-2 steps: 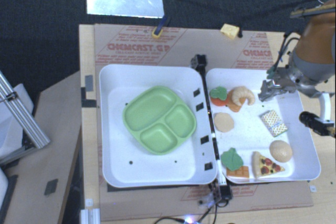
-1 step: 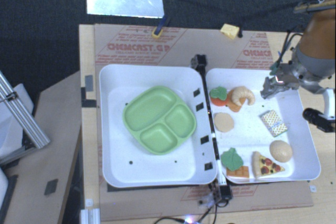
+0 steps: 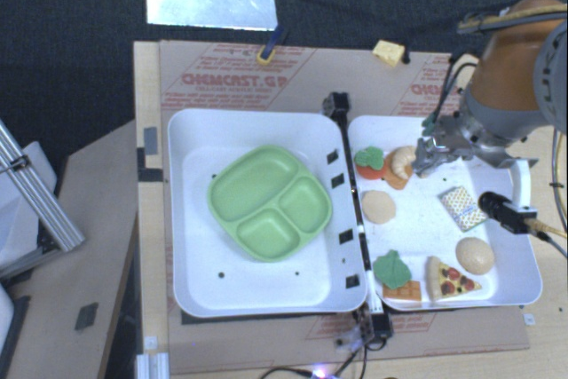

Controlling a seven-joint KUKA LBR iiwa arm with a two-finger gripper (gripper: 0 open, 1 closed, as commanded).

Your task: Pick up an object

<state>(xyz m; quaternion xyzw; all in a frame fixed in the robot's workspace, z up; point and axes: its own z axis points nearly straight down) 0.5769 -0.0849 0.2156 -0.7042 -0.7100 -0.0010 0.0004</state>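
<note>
Two shallow white plastic bins sit side by side on the bench, and the pale green three-compartment plastic tray in the left bin serves as the landmark here. To the right of that tray, across the black clips joining the bins, the right bin holds the toy foods. Nearest the tray's upper right is a red toy tomato with a green leafy top, and touching it on the far side from the tray is a tan croissant-like pastry. Level with the tray's middle lies a round beige cookie-like disc. Further right of the tray is a small blue-and-white patterned packet, then a beige egg-shaped bun. Below and right of the tray sit a green leaf on an orange waffle-like block and a pizza slice with red toppings. The grey arm's metal tool hovers just beside the pastry, on the side away from the tray; whether its grip is released or clenched cannot be told, and nothing is visibly between its parts.
</note>
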